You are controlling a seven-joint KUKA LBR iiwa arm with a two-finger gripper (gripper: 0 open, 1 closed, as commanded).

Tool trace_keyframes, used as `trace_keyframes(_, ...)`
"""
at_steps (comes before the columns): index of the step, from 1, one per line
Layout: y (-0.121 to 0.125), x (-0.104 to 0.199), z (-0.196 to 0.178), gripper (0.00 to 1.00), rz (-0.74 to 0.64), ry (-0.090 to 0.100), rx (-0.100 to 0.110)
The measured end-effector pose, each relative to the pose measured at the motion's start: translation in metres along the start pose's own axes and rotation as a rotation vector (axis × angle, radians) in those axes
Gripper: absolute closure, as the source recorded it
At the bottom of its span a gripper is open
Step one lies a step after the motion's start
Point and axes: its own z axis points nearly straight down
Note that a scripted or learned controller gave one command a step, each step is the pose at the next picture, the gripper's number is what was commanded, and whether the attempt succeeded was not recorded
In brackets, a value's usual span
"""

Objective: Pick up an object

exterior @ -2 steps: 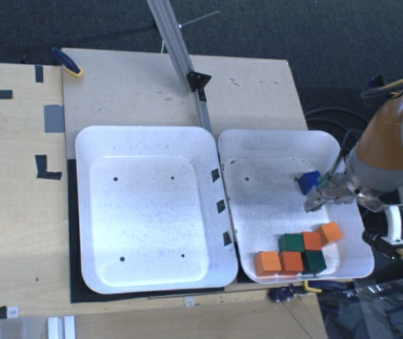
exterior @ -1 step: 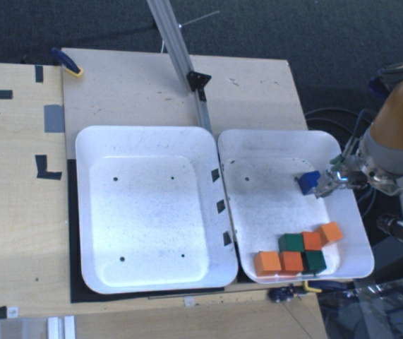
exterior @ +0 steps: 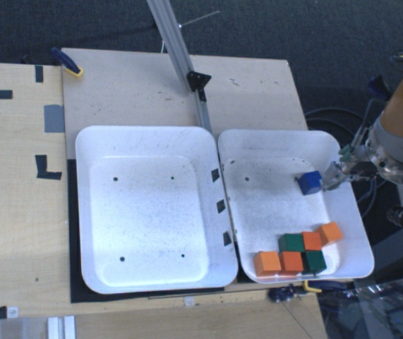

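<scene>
Left shallow white plastic bin [exterior: 92, 189]: just specks and four dark dots on the floor. Right shallow white plastic bin [exterior: 272, 143]: cluster of small blocks in the near corner, i.e. orange cubes [exterior: 267, 262], green cubes [exterior: 292, 242], one more orange cube [exterior: 330, 232] up against the right wall. Small blue cube [exterior: 310, 182] sits apart from them, toward the far right side, touching the two-finger gripper [exterior: 332, 176] tip. Can't tell if the gripper is open, closed or actually gripping the blue cube; too small and blurred.
</scene>
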Motion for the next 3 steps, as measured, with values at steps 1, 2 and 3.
trace_keyframes(1, -0.002, 0.053, -0.010, 1.00, -0.005, 0.003, 0.003)
trace_keyframes(2, 0.009, 0.103, -0.014, 1.00, -0.006, 0.003, 0.003)
trace_keyframes(3, 0.003, 0.152, -0.006, 1.00, -0.004, 0.002, 0.005)
